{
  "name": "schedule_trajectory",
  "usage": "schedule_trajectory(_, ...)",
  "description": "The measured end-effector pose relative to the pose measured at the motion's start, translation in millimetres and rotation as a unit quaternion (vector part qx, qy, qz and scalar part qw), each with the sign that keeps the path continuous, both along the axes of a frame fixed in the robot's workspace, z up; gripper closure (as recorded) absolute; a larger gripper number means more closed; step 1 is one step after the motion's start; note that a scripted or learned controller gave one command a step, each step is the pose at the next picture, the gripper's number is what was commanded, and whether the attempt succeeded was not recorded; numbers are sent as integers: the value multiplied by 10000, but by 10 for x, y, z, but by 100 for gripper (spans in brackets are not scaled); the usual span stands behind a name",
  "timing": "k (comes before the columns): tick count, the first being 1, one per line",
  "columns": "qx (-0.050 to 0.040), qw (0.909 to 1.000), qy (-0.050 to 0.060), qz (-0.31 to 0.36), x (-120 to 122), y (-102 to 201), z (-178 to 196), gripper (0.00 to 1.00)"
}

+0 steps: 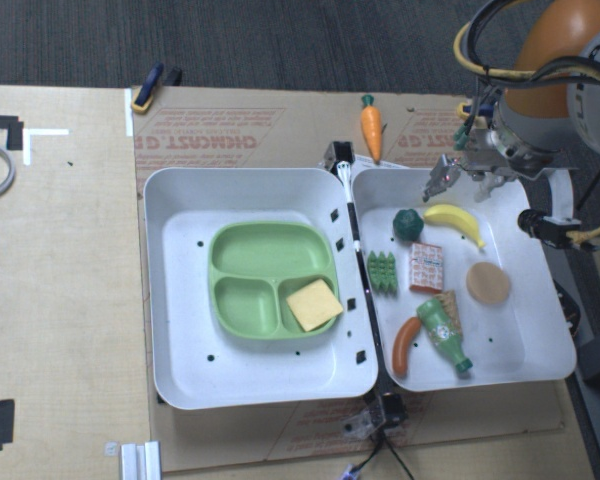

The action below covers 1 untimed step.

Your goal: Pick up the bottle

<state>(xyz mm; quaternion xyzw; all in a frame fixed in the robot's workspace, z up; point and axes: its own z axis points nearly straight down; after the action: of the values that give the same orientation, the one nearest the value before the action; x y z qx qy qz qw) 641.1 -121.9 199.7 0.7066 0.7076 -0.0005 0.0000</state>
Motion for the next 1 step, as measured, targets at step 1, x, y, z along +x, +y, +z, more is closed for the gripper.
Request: schedule_trajectory(1,-7,10000,-7,11,4,-3,98,100)
